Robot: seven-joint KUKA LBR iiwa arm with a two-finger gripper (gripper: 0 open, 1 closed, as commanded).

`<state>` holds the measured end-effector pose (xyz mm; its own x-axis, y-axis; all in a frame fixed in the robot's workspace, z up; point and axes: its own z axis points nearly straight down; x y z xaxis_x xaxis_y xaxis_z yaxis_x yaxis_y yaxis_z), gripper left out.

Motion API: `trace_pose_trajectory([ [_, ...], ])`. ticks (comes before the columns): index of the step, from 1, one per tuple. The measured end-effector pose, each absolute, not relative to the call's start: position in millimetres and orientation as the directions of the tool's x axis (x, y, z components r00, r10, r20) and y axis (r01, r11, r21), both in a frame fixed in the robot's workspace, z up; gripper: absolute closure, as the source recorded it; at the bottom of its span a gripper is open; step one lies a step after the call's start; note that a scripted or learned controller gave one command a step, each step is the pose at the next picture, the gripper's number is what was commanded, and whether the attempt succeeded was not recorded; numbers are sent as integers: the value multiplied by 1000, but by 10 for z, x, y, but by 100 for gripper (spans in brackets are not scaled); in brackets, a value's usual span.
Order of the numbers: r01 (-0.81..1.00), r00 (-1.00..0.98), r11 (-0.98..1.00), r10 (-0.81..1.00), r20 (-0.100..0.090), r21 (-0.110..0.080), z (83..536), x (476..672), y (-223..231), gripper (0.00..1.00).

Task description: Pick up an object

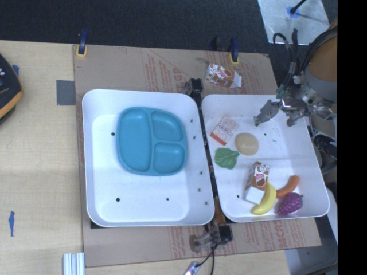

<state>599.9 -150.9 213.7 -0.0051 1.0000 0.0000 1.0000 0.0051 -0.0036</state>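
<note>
At the near edge of your right bin (pixel 321 171) lie a yellow banana (pixel 264 200), purple grapes (pixel 290 203), an orange carrot (pixel 287 185) and a small brown-and-white packet (pixel 257 182), all crowded together. Your gripper (pixel 282 113) hangs over the far right corner of that bin, its two fingers spread apart with nothing between them and nothing touching them. The nearest items to it sit toward the bin's middle: a round tan cookie (pixel 247 144), a red-and-white wrapper (pixel 224 129) just left of the cookie, and a green leaf (pixel 226 157) below the wrapper; all are apart from the fingers. Your left bin (pixel 97 171) carries a blue divided plate (pixel 152 140). Both bins rest on brown cardboard (pixel 143 67) clamped over a pale wooden bench (pixel 34 171). Another small snack packet (pixel 223 75) lies on the cardboard beyond the right bin. Dark floor runs behind the bench.
</note>
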Motion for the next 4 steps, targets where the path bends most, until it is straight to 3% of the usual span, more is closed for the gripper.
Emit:
trace_pose_trajectory([
  [2, 1000, -5, 5, 1000, -1, 1, 949, 6053, -1549, 0],
  [3, 1000, -4, 4, 1000, -1, 1, 1931, 6437, -1692, 0],
  [4, 1000, -5, 5, 1000, -1, -5, 1515, 6188, -1672, 0],
])
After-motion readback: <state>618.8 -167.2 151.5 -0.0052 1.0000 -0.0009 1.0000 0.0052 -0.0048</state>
